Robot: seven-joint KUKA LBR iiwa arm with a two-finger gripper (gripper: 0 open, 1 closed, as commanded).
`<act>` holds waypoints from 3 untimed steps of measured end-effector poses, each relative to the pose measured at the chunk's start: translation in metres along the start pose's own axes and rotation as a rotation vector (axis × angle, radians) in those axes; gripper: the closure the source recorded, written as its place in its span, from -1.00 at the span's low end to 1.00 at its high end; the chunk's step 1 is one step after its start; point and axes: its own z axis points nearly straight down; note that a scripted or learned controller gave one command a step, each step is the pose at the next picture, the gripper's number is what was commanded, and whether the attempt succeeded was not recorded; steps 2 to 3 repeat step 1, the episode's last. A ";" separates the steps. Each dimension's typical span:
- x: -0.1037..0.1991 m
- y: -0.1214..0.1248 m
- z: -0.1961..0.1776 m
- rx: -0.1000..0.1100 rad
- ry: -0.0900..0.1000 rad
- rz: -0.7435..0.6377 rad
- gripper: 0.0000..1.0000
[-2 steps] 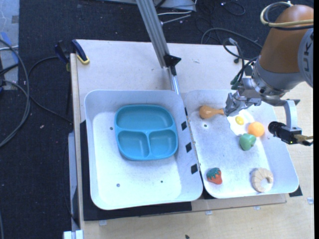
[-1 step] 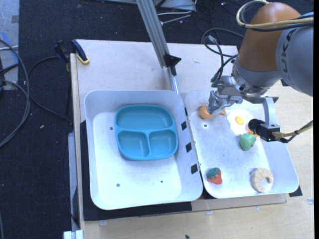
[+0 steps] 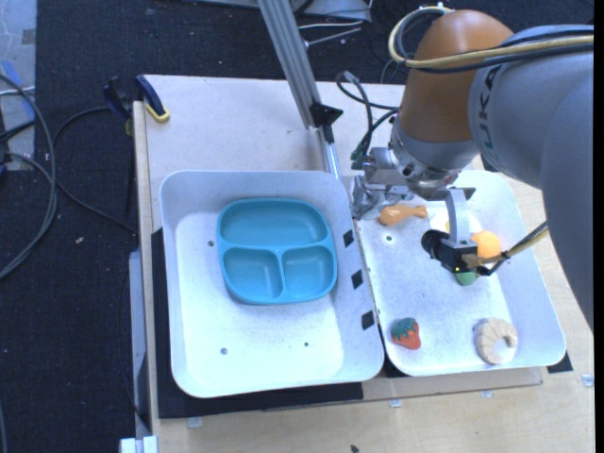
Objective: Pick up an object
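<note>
The pale toy (image 3: 494, 340), judged light and stiff, is best gripped mid-body; the end effector's (image 3: 370, 192) opening cannot be told.

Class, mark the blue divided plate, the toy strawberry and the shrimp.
blue divided plate (image 3: 280, 250), camera view, where its dividers meet.
toy strawberry (image 3: 406, 335), camera view, red body.
shrimp (image 3: 495, 340), camera view, curled middle.
</note>
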 end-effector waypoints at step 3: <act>0.053 0.005 -0.007 -0.004 0.001 -0.001 1.00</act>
